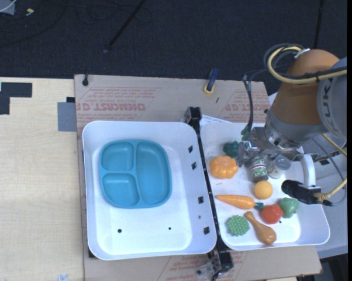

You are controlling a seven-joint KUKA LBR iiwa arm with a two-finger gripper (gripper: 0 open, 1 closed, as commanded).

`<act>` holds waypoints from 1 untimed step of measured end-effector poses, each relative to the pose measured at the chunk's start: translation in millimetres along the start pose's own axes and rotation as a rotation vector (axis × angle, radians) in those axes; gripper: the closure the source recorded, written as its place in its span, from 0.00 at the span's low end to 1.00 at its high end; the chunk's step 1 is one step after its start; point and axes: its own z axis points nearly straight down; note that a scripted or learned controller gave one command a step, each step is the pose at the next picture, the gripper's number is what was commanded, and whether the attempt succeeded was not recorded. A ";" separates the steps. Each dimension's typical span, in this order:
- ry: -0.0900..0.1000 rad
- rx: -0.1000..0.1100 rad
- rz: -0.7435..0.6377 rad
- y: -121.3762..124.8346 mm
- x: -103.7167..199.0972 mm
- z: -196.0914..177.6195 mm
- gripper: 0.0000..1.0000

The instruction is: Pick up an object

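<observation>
Toys crowd the right bin; the claw's grip state cannot be told.

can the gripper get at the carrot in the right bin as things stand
Probably yes. The carrot lies flat with open floor beside it, and the gripper hangs over the same bin; the orange ball sits close by.

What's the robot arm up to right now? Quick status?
Gripper low in right bin, over small can; no grasp seen. Pumpkin, orange ball, carrot close by. Blue tray in left bin.
</observation>
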 end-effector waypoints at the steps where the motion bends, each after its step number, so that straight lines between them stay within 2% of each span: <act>1: 0.000 -0.001 -0.002 -10.8 48.5 -12.3 1.00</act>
